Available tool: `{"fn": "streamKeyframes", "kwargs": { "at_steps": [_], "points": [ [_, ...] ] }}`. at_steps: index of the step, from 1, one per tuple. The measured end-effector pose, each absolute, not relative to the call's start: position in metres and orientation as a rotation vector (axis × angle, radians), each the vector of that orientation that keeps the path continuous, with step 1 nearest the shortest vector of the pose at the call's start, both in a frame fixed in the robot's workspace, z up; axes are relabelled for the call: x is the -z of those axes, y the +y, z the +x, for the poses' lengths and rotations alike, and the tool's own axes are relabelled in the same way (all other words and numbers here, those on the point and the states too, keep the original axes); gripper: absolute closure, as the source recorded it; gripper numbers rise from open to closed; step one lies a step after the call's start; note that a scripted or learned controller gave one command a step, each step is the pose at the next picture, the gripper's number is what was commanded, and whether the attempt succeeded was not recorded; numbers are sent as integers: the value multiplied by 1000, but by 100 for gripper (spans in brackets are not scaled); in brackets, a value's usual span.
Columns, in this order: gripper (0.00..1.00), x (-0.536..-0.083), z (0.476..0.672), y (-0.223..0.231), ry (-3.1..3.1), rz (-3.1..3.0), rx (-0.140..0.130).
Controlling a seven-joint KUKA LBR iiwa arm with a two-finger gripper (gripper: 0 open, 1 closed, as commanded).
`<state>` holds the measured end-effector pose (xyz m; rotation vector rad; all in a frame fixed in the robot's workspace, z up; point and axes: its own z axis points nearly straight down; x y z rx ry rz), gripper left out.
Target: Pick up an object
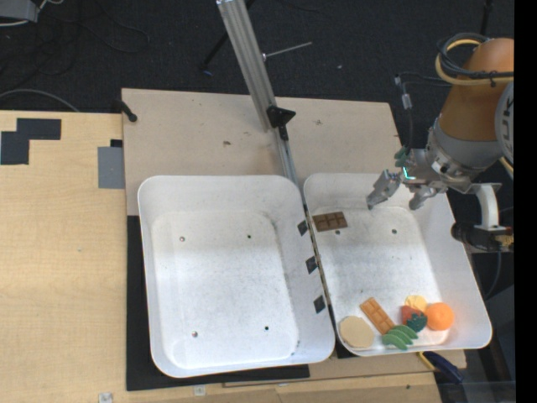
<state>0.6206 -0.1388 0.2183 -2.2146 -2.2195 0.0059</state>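
My gripper hangs over the far edge of the right bin, its two fingers spread open with nothing between them. A brown chocolate bar lies on the bin floor to the gripper's left, near the divider. At the bin's near end sits a cluster: a round beige cookie, an orange wafer, a green leafy piece, a red and yellow piece and an orange fruit. All of these lie well apart from the gripper.
The left bin sits beside the right one, with black clips along the shared rim. A slanted aluminium bar rises behind the bins. Light wooden board lies to the left.
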Motion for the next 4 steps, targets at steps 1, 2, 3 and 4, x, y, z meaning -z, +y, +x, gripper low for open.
{"fn": "streamKeyframes", "kwargs": {
  "at_steps": [1,2,3,4],
  "points": [
    [0,-221,621,-139,-2223,-2216,-2],
    [0,-158,615,-134,-2217,-2215,-8],
    [0,-100,616,-125,-2217,-2215,-7],
    [0,-91,616,-125,-2218,-2220,-3]
  ]
}}
